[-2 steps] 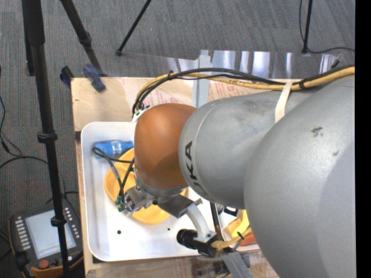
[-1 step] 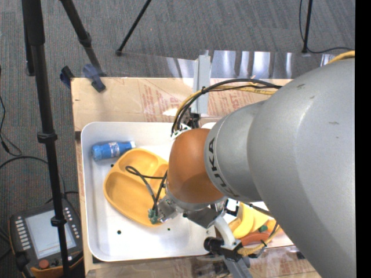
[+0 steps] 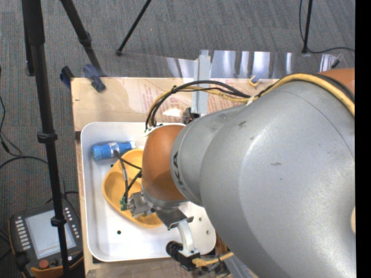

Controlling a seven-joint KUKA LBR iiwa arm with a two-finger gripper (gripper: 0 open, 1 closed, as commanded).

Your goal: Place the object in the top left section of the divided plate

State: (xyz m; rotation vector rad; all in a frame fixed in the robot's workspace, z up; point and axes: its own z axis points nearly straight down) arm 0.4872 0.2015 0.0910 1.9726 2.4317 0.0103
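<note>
Trouble is likeliest at the yellow plate (image 3: 116, 185) in the left bin (image 3: 93, 155), where the arm (image 3: 255, 178) hangs low and hides most of the sections. The blue object (image 3: 108, 150) lies at the plate's upper left rim, half on the bin floor. Whether the jaws are wide or closed I cannot tell, so a blind drop could miss the section or knock the plate.

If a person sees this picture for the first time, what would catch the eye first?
The big grey arm fills the right side, and its orange band hangs over the left white bin. Under it lies a yellow plate, partly hidden. A blue object lies in the bin by the plate's upper left edge.
</note>
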